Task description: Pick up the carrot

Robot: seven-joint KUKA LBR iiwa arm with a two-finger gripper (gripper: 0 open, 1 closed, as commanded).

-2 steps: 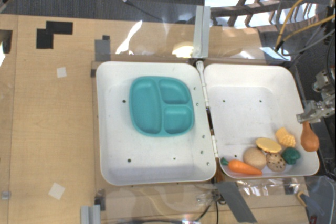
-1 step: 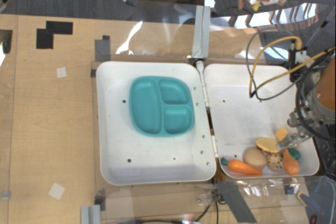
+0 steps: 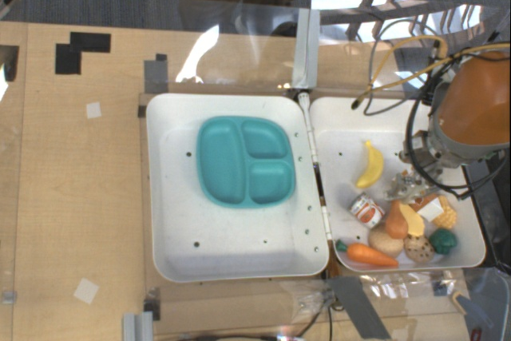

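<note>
Carrot (image 3: 371,255) lies at right bin's (image 3: 335,124) front edge, touching potato (image 3: 386,242) in crowded toy food; gripper (image 3: 411,184) state indeterminate, so descent risks snagging neighbours or hitting bin wall.

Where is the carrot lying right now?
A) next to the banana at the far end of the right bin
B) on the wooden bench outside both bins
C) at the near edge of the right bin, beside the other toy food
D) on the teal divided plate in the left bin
C: the carrot lies along the near edge of the right bin, in front of the pile of toy food, while the teal plate sits in the left bin.
</note>
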